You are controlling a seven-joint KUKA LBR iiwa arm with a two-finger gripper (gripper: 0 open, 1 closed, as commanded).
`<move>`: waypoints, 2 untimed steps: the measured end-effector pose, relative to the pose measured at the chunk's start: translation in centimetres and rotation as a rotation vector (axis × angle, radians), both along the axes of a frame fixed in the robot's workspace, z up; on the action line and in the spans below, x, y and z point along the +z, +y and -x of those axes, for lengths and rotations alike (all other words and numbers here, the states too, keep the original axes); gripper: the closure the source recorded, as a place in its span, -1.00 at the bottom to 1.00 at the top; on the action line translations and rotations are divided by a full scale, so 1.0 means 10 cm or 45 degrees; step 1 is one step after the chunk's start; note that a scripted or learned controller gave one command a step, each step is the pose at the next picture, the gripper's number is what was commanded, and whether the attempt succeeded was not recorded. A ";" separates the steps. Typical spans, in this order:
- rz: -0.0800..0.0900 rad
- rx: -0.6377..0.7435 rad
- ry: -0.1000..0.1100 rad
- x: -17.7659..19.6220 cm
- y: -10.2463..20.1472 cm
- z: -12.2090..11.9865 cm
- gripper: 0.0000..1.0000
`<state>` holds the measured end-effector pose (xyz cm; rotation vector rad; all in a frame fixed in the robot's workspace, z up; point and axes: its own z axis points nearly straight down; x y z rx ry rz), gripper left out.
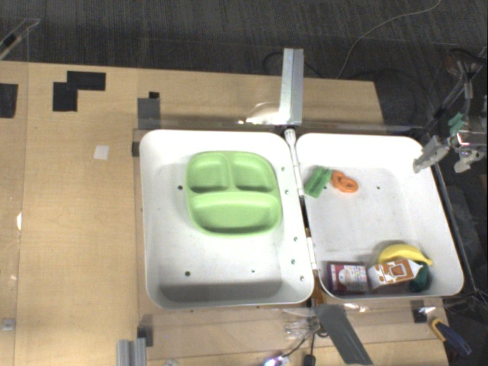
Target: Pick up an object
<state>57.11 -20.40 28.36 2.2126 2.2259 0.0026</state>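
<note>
The pincer (436, 152) hung at the right bin's (381, 219) far right rim, its state unclear to us, well apart from the banana (404, 253) and carton (370, 276).

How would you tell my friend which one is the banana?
Find the right white bin, the one without the green plate. Look in its near right corner, where a yellow banana curves above a small carton. It is the only yellow, curved thing there.

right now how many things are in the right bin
5 or so: green piece and orange piece near its upper left; carton, banana, dark green item along its near edge, possibly hiding more.
</note>
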 end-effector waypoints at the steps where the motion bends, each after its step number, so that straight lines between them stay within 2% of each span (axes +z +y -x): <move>1: -0.001 -0.073 0.001 -0.85 0.36 -0.51 -1.00; 2: -0.001 -0.057 0.000 -1.43 0.74 -0.77 -1.00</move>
